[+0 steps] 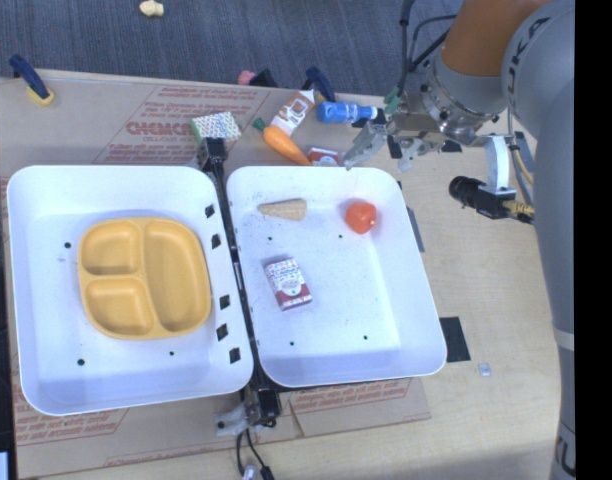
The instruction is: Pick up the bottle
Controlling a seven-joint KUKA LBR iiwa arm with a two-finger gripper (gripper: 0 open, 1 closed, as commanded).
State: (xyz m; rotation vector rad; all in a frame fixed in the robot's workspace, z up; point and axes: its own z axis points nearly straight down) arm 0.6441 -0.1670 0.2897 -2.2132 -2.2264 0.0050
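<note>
Arm [531, 68] reaches in from the right, gripper [364, 146] hanging over the right bin's far rim; fingers' state cannot tell. Left bin [36, 298] holds a yellow divided tray [144, 276]; right bin [406, 308] holds a bread piece [283, 208], a red tomato [361, 216] and a small red packet [287, 282]. Judged step: approach, not grasped — the bottle [289, 114] lies outside the bins on the cardboard beyond the far rim, beside a carrot [284, 145], so next move calls for shifting left and descending.

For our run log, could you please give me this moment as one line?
pincer above right bin's far rim | blue bottle lying outside bins | tomato, red packet in bin | not grasped
</note>
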